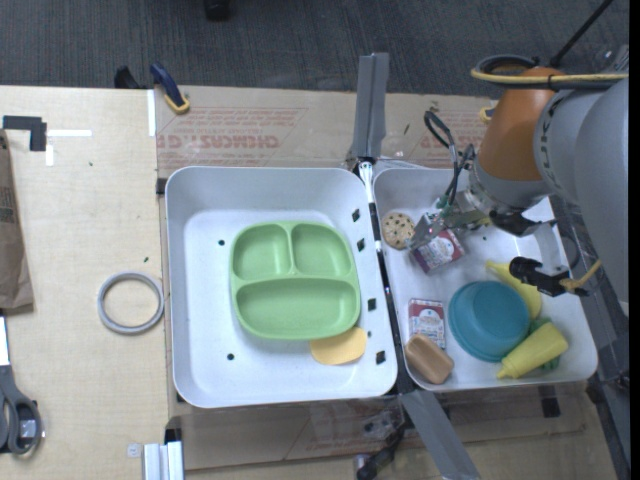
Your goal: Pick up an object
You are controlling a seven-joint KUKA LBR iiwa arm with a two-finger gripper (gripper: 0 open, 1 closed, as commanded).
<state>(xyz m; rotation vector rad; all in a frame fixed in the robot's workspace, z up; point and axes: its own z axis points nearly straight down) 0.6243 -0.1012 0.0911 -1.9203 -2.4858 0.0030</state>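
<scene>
The gripper (452,213) hangs over the right bin (580,363), the snack packet (438,250) just at its seven o'clock.

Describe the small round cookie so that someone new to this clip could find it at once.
Start at the right white bin, the one crowded with toys. Look in its upper left corner, beside the divider between the bins: the small round tan cookie with dark chips lies there, left of the crumpled silver snack packet. It is the speckled disc; the flat red-and-white packet below it is rectangular.
</scene>
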